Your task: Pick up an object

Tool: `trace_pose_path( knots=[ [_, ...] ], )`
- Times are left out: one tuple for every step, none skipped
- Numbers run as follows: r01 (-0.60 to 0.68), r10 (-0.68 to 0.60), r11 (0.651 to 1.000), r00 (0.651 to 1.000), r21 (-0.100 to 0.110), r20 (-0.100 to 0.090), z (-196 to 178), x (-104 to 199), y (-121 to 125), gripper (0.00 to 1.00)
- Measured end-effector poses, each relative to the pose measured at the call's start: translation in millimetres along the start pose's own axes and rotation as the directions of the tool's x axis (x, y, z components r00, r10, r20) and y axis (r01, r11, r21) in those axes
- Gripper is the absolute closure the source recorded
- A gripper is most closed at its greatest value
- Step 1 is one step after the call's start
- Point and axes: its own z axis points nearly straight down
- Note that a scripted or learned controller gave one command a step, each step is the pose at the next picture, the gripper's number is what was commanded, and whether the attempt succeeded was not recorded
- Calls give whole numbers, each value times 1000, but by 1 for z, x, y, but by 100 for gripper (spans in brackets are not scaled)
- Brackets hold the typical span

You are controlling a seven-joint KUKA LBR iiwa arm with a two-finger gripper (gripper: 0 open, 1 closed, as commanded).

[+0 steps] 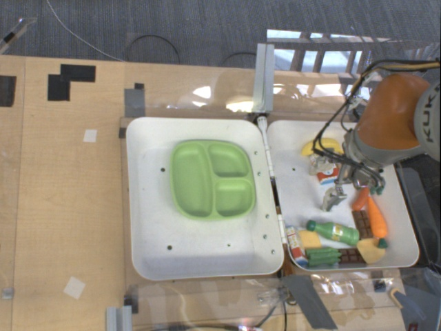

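In the left bin [148, 205], one green divided plate [211, 178] with three compartments sits near the middle, wide bare white floor on all four sides up to the rim. No writing readable on it. The two bins touch along a shared middle edge; the right bin [293, 178] has open floor along its left side and centre, clutter packed along its front edge and right side. Front-left corner: a small red-and-white packet [294, 241], a yellow wedge [309, 238], one green block [322, 256]. One green bottle [335, 232] lies on its side just behind them, label unreadable. One brown chocolate bar [361, 221] and one carrot [375, 218] lie toward the right edge, a pale wedge [373, 252] at the front-right corner. One banana [331, 145] near the back edge, a red-and-white item [326, 176] just in front, partly under the arm. Gripper [335, 197] hangs over the right bin's middle, fingers look parted, nothing between them. "KU" reads on the arm [389, 116] at the frame's right.
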Motion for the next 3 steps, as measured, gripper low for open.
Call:
trace_pose_path(
  knots=[
    [-86,86,996,996,-2,2,0,-22,41,0],
    [-161,161,987,987,-1,-2,2,-36,-12,0],
    [-13,13,1000,1000,1,1,-1,43,-38,0]
  ],
)
